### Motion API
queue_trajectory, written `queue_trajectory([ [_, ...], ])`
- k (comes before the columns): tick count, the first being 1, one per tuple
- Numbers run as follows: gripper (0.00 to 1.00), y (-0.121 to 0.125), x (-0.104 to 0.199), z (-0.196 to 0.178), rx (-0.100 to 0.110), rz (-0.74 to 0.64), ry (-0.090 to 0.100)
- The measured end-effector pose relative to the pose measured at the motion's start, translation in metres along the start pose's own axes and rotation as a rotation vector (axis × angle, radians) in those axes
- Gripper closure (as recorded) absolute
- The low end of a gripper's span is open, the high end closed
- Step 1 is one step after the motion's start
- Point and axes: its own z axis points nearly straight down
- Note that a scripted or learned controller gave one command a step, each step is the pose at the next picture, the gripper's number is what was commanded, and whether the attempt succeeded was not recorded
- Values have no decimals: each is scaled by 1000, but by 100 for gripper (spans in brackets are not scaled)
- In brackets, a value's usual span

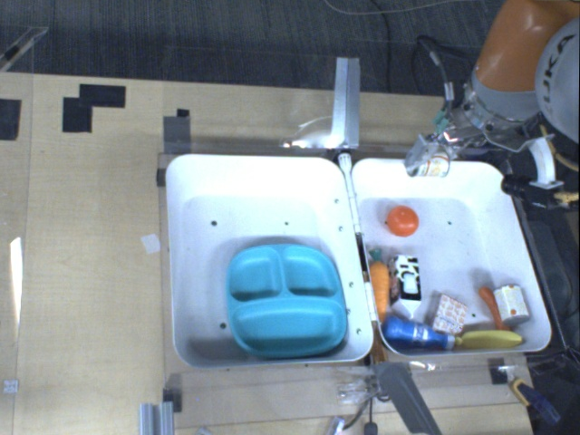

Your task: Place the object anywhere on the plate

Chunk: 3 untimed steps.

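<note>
Nearest the camera, along the front wall of the right bin (521, 243), a blue bottle (412, 335) lies on its side touching a yellow banana (489, 339). Just behind them sit a small patterned packet (449, 314), a little carton (513, 303) with an orange stick-like item (490, 304) beside it, a black-and-white object (408, 277), and a carrot (380, 286) lying lengthwise against the divider. Farther back, alone on the bin floor, rests a round orange fruit (402, 220).

Over in the left bin (195, 243), the blue plate (286, 300), a tray with three compartments, sits toward the front, and nothing lies on it.

At the back rim of the right bin the gripper (433, 157) hangs at the end of the grey arm (530, 57), which comes in from the right with its orange band showing. A small pale object (437, 165) with a yellowish patch appears between the gripper's fingers, so the gripper looks clamped on it, raised above the bin's far edge and well apart from the plate. Its exact kind is too small to tell.

Both bins rest on a light wooden surface (82, 270), and a thin cable (399, 5) loops over the dark floor behind
</note>
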Motion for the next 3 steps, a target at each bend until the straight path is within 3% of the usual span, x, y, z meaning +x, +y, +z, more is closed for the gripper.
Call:
queue_trajectory([
  [1, 100, -27, 93, 33, 3, 96, 2],
  [2, 100, -53, 188, 33, 4, 187, 3],
  [3, 100, -77, 253, 26, 6, 120, 3],
])
